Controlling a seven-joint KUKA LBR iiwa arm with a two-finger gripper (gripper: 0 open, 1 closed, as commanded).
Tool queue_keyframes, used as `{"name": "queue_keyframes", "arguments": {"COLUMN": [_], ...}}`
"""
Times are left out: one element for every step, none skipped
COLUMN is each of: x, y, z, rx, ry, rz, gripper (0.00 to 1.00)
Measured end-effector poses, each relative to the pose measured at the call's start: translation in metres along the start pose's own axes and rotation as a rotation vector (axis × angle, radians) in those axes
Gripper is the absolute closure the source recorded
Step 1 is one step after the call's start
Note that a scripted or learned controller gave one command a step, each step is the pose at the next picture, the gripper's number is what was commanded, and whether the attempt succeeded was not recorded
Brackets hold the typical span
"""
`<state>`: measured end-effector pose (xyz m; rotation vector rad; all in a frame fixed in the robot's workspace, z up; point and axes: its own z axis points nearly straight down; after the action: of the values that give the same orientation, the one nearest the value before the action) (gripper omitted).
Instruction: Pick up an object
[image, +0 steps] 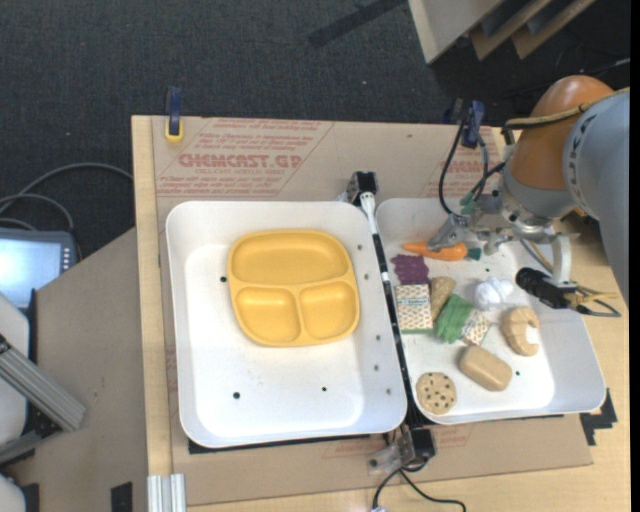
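Observation:
My gripper (478, 222) hangs low over the far end of the right bin (585, 375), coming in from the right. An orange carrot (438, 250) lies directly below and left of it, close to its tip; whether they touch is unclear. Closer to me in that bin lie a purple piece (409, 268), a patterned cracker box (414, 307), a green piece (452, 320), a white ball (490, 294), a bread roll (520, 330), a tan bun (485, 368) and a round cookie (436, 392).
The left bin (200, 380) holds a yellow divided plate (293, 284). A black-edged divider (385, 300) separates the two bins. Cardboard (240, 160) lies under both bins, and cables (462, 160) hang behind the right bin.

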<state>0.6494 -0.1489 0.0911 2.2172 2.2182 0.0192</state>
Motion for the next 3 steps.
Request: {"name": "queue_keyframes", "arguments": {"x": [0.000, 0.000, 0.001], "y": [0.023, 0.025, 0.024], "z": [-0.001, -0.015, -0.013], "rx": [-0.007, -0.015, -0.012], "ry": [-0.007, -0.009, -0.009], "rz": [-0.002, -0.002, -0.002], "gripper": [0.00, 1.00, 0.00]}}
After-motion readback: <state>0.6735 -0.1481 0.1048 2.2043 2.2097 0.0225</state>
